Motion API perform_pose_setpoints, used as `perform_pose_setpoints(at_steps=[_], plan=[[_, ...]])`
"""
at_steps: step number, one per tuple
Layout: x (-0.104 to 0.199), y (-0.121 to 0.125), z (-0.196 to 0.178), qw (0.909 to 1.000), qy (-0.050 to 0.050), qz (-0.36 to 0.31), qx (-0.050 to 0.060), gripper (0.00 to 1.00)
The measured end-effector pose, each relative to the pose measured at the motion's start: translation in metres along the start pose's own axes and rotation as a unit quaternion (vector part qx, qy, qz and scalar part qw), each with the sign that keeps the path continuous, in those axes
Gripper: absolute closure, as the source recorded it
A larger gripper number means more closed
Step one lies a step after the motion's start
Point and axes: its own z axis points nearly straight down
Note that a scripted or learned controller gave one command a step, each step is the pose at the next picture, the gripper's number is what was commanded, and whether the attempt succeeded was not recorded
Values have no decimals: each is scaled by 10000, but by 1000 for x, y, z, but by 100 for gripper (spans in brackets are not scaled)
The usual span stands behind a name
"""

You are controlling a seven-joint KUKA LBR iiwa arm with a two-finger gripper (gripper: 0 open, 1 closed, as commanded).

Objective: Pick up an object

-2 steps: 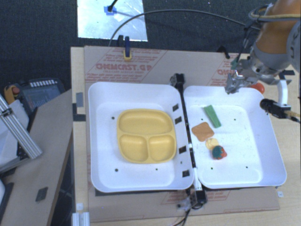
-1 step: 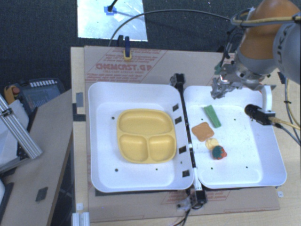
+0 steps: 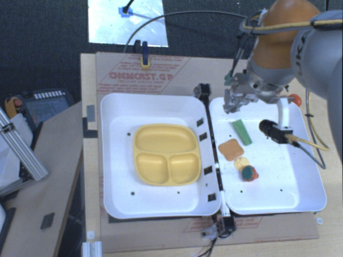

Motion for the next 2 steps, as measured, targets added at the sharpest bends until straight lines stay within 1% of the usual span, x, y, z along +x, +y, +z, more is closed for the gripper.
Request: perform_pose_setpoints(at_steps=[1,2], plan=[[48,-22,1,10000,1,-1,8,100],[101,-31,19,10000,2,-4,8,100]])
